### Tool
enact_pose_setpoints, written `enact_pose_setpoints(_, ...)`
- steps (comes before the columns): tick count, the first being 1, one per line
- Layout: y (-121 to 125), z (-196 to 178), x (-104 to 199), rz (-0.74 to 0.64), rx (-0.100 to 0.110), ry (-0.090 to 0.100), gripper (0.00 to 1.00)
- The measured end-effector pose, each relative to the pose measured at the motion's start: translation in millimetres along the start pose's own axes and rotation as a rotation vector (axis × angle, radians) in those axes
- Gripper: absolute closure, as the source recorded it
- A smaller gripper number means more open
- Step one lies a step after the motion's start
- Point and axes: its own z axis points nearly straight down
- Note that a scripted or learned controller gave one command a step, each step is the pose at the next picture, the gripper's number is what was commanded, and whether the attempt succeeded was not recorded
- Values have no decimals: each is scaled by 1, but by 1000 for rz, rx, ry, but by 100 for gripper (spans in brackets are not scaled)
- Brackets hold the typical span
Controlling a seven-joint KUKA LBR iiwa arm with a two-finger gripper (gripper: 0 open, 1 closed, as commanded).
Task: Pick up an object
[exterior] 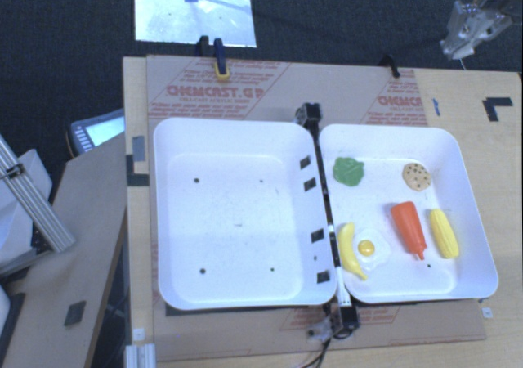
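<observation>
The gripper (pixel 478 27) hangs at the far right, high above the counter (pixel 270 84) and well apart from both bins; I cannot tell how it is set, since it is small and blurred.

All the pickable things lie in the right bin (pixel 470 195). A green lettuce (pixel 349 171) sits near its far left, and a cookie (pixel 416 176) to the right of it. Nearer, a red bottle (pixel 408 228) and a corn cob (pixel 444 233) lie side by side, close but seemingly apart. A banana (pixel 349 249) lies along the left wall, touching a fried egg (pixel 369 250).

The left bin (pixel 176 195) likely serves as the drop place. No pick has begun. The lettuce and cookie lie well apart from the others, so either looks the easiest to grasp; the banana, against wall and egg, looks hardest.
</observation>
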Motion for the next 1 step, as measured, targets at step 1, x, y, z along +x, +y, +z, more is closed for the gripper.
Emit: enact_pose_setpoints(1,-18,88,47,-1,16,1,100)
